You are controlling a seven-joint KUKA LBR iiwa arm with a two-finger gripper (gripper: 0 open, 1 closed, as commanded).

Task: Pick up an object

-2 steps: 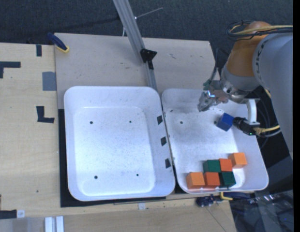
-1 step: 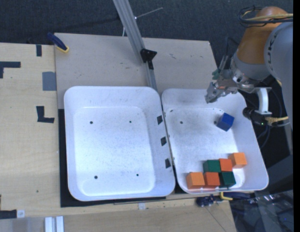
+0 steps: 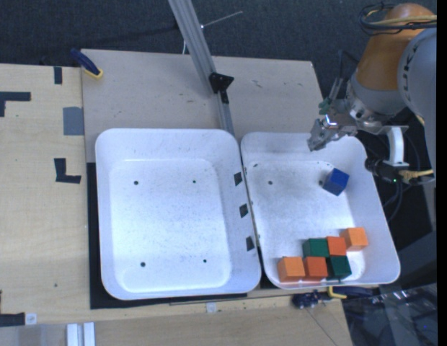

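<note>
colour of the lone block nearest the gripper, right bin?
Blue block, clearest in the camera view, apart from the orange and green cluster.

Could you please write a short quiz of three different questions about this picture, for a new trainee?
1. True or false: the blue block lies in the right bin.
2. Which colours do the blocks clustered at the near edge of that bin have? A) orange and green B) red and yellow C) blue and white
3. Fill in: the gripper is above the ____ rim of the right bin, apart from the blue block.

Key: 1 true. 2 A, see the orange block and the green block. 3 far.
</note>
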